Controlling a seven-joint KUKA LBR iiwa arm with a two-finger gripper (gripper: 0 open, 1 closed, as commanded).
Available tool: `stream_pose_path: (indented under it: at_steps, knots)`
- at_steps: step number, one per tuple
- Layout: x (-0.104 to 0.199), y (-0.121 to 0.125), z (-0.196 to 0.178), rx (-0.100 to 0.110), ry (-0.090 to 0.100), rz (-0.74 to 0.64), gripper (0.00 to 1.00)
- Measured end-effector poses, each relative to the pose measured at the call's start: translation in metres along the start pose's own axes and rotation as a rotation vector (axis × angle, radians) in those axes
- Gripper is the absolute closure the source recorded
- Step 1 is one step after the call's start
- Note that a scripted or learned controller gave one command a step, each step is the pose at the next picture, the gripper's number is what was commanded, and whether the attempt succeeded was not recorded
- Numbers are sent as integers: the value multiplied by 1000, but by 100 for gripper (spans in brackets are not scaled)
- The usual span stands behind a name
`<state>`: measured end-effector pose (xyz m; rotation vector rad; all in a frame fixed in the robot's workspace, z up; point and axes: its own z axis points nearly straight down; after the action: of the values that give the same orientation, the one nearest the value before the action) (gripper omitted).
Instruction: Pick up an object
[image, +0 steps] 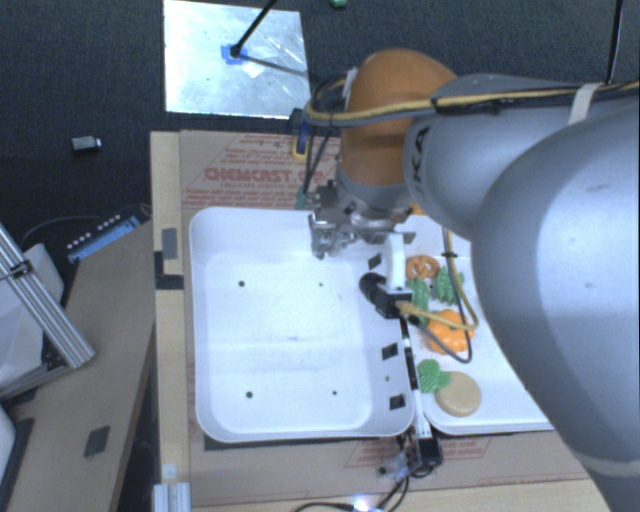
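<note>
A: Camera view has the gripper (328, 238) low over the far edge of the left bin (215, 300). I cannot tell from this slant whether it is parted or closed, and I see nothing in it.

B: So where are the objects?

A: In the right bin (500, 415), partly behind the arm. A pretzel-shaped piece (422, 267) lies at the far end, green pieces (443, 288) just beside it, an orange piece (452, 330) in the middle, then a small green piece (431, 375) touching a tan disc (459, 396) nearest the camera.

B: Which would you take?

A: The disc, I judge. It looks like light, rigid toy food, probably smooth plastic, so it may slip. I'd grip across its rim. The pretzel's loops look awkward for two fingers.
</note>
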<state>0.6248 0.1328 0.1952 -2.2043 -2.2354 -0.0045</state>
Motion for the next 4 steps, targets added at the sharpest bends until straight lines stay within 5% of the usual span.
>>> stream_pose_path:
  at_steps: [1, 2, 3, 4]
  knots:
    - [60, -6, -69, -1, -2, 10, 100]
    - [92, -20, -34, 0, -3, 9, 100]
    - [82, -101, -15, 5, -4, 14, 100]
    - [102, -78, -45, 1, -3, 10, 100]
